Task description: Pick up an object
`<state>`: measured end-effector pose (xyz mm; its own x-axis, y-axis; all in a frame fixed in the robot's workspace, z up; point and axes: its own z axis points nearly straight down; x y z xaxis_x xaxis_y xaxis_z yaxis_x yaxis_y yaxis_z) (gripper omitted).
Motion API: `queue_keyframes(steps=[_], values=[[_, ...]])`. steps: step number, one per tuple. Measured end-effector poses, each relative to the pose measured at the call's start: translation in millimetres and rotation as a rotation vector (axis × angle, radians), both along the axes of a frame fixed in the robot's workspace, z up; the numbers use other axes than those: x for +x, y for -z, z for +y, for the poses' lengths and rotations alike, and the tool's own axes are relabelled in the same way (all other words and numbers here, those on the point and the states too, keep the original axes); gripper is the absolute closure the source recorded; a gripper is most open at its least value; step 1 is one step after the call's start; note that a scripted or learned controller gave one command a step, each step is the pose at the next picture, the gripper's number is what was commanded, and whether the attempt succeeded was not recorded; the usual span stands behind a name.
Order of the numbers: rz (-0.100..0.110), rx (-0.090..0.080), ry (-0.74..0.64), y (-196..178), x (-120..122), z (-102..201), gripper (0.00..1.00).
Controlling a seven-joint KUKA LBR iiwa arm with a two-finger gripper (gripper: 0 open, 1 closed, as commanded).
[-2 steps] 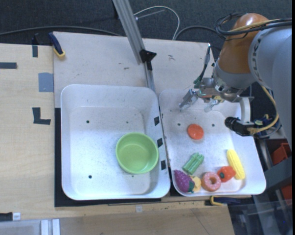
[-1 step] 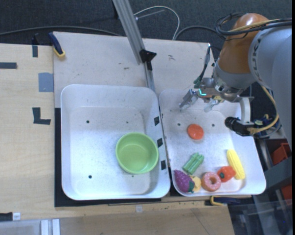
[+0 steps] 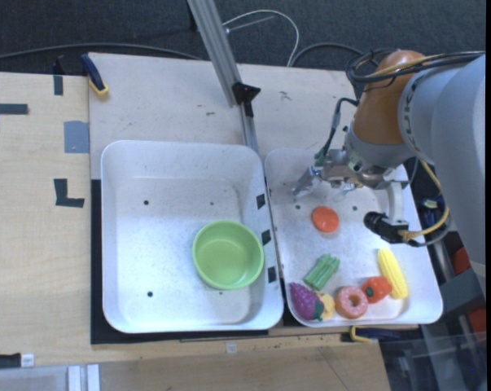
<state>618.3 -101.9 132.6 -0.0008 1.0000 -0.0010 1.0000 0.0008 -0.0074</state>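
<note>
The right bin (image 3: 294, 243) holds several toy foods: an orange-red round piece (image 3: 326, 218) near its middle, a green pod (image 3: 321, 271), purple grapes (image 3: 305, 300), a pink donut (image 3: 352, 301), a small red piece (image 3: 378, 288) and a yellow corn cob (image 3: 392, 272). My gripper (image 3: 314, 177) hangs over the upper part of the right bin, up and left of the orange-red piece. Its fingers (image 3: 302, 186) point left and stand apart with nothing between them.
A green bowl (image 3: 227, 254) sits in the left bin (image 3: 123, 218) near its lower right corner. A grey metal pole (image 3: 221, 47) slants down to the wall between the bins. Cables loop behind the arm at the top right.
</note>
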Motion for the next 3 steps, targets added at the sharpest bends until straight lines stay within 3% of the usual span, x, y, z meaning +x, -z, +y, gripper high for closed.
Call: queue_keyframes(steps=[1, 2, 3], values=[[-0.016, -0.004, -0.002, 40.7, 2.8, -0.5, 0.0], [-0.007, 0.0, -0.002, 33.6, 0.3, 1.1, 1.0], [-0.012, 0.001, -0.001, -26.9, -5.4, 0.6, 1.0]])
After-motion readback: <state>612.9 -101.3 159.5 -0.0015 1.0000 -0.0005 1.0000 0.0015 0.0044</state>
